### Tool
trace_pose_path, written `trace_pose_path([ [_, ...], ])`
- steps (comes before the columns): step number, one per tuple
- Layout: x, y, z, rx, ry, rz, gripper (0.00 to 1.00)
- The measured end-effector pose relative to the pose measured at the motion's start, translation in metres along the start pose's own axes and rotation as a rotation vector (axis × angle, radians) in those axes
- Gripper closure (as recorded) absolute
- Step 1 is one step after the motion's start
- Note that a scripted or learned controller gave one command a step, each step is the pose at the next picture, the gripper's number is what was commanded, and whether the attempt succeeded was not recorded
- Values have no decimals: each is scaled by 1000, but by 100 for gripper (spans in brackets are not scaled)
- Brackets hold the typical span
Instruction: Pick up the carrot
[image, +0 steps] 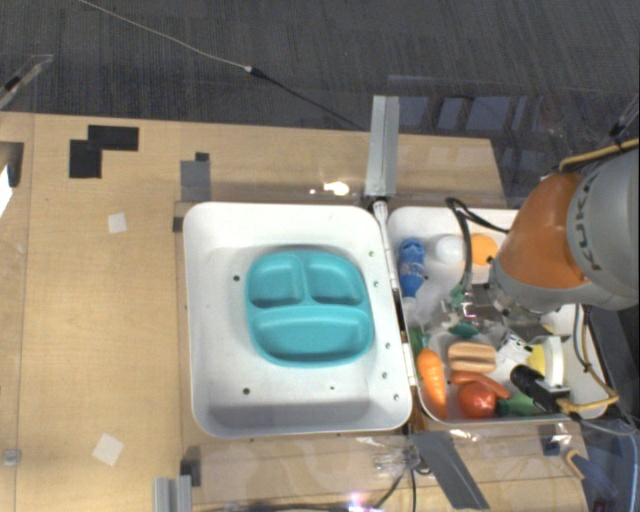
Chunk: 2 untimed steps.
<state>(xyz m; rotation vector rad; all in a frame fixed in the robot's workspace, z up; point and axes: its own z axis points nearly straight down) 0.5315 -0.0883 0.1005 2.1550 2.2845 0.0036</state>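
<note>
A grey-and-orange robot arm hangs over the right bin, its gripper sunk among the clutter; how the gripper is set cannot be told. The carrot lies against the bin's near-left wall, just beside a hot dog and a tomato, neighbours likely to crowd any grasp. A blue bottle stands farther back. The left bin holds a teal divided tray.
</note>
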Motion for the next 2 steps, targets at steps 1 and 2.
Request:
trace_pose_path([
  [1,65,-38,-87,-8,0,-56,0],
  [2,64,-39,-85,-3,-1,-53,0],
])
